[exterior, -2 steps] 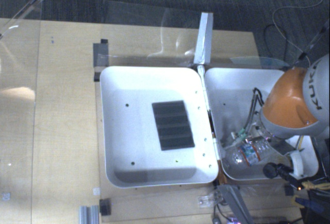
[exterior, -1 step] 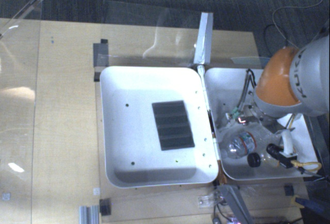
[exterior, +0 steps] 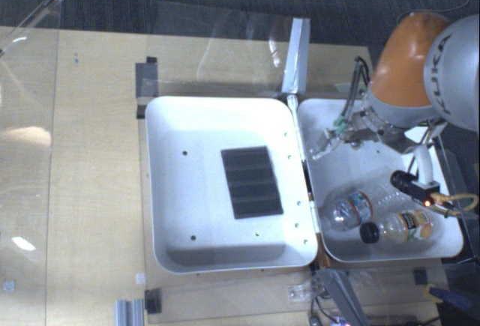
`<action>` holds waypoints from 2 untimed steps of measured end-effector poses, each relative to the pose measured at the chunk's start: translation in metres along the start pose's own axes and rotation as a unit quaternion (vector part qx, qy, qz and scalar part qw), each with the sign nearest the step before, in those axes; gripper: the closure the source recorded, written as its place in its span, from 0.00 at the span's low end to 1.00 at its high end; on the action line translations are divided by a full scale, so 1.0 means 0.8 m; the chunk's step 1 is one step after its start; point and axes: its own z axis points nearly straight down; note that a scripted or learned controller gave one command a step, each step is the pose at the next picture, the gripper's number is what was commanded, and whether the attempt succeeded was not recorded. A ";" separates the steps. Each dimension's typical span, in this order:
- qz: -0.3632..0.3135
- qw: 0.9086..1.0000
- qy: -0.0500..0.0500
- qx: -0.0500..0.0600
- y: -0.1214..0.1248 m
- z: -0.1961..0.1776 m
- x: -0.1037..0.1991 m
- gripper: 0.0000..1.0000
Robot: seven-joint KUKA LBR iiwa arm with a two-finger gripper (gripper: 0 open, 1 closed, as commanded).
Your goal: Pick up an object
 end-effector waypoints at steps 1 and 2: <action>0.028 1.000 0.000 0.002 -0.074 0.077 -0.088 0.00; -0.021 1.000 -0.003 -0.006 -0.126 0.119 -0.080 0.00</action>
